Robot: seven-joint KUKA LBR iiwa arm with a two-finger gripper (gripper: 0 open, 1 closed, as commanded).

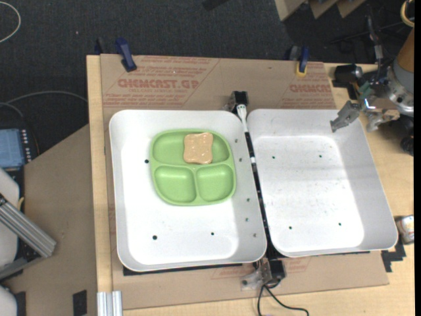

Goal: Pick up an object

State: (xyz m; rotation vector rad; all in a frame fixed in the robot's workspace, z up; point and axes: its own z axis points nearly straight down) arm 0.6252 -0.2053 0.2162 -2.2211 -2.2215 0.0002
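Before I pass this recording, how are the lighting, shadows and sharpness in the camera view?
Camera view: lighting is soft and even; the left bin has mild sheen at its rim, no blown-out glare. The green divided plate and the tan toast-like piece are a little soft but readable. The gripper at the right bin's far corner casts a faint shadow; it looks slightly blurred.

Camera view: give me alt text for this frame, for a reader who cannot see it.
A green divided plate sits in the left white bin, with a tan slice of toast in its large upper compartment. The right white bin lies beside it, and the gripper hangs at that bin's upper right corner, away from the toast.
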